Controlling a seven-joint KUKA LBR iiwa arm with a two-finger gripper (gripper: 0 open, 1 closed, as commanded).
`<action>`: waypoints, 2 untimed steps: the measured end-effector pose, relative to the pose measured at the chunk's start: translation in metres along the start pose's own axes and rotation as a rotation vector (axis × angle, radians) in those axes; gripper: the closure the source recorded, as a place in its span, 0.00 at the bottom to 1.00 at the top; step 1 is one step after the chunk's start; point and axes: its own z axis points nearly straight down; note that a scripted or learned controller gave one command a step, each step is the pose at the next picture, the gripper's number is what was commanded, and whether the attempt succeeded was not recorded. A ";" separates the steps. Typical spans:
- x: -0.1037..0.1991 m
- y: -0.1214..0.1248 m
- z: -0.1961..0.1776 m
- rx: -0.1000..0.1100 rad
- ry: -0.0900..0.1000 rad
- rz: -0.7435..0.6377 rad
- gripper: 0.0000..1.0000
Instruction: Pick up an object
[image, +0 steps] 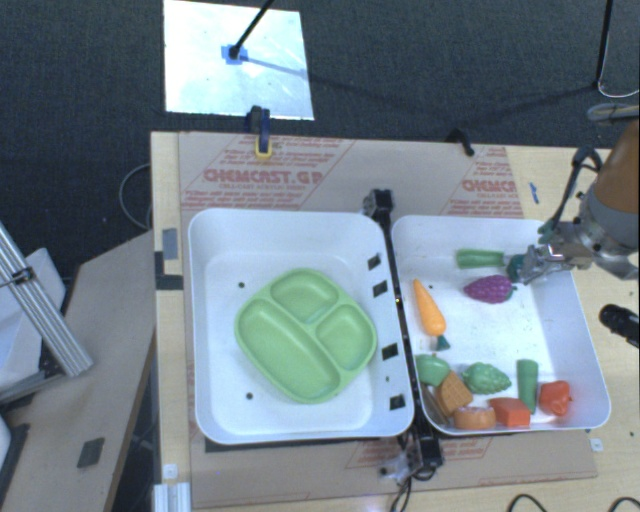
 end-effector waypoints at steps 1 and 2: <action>0.000 0.002 -0.027 0.002 0.000 0.000 1.00; 0.046 -0.007 -0.019 0.006 0.002 -0.003 1.00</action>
